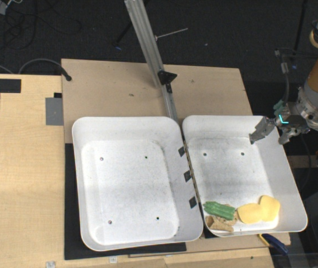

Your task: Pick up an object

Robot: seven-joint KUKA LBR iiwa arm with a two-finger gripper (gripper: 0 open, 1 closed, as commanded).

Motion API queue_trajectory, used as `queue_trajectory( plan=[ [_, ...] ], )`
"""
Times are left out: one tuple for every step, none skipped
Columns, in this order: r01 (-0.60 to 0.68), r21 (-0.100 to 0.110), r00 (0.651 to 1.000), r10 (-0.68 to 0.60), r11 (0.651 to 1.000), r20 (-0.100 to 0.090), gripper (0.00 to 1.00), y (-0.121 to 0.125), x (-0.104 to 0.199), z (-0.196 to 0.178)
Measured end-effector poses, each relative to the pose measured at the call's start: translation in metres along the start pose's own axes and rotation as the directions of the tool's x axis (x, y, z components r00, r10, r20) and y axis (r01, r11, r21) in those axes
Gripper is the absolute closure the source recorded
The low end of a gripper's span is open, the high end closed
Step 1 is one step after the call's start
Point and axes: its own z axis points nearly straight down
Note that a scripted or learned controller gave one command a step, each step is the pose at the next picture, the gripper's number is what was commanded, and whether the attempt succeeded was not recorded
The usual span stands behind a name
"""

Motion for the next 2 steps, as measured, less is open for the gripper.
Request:
queue_trajectory(
  plan=[
    [0.001,0.004,1.0,-0.001,1.0,-0.001,0.0,0.001,0.004,0.044],
    [-0.001,0.006,1.0,0.001,1.0,-0.001,0.0,-0.006,-0.004,0.099]
  ],
)
